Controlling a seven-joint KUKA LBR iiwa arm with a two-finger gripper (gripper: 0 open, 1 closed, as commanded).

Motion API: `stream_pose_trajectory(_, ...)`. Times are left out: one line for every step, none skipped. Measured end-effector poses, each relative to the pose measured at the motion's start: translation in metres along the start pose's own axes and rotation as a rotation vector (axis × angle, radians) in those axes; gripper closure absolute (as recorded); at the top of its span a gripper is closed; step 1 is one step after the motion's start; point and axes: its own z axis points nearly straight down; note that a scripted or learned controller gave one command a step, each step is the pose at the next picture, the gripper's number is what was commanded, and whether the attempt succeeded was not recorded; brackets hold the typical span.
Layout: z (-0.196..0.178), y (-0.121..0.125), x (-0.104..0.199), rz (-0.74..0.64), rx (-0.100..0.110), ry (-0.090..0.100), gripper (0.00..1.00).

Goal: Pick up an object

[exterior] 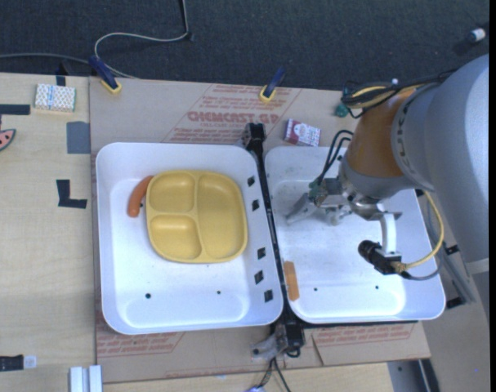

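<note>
The small orange piece (290,279) lies nearest, against the right bin's (354,300) left wall — probably light, stiff, best pinched across its width. Above it the gripper (301,211) hangs low; its spread I cannot tell. Farther off sit a yellow divided plate (197,216) and an orange sausage (137,196).

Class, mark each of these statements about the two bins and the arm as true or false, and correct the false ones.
1. The yellow divided plate lies in the left bin. True.
2. The gripper hangs over the left bin. False: it is over the right bin.
3. An orange sausage-shaped piece lies at the plate's left edge. True.
4. The plate has five compartments. False: it has three.
5. A small orange piece lies by the right bin's left wall. True.
</note>
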Motion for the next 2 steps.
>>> stream_pose_trajectory(0.011,0.078,-0.003,0.000,0.001,0.000,0.00)
stream_pose_trajectory(0.000,0.078,-0.004,-0.001,0.001,-0.003,1.00)
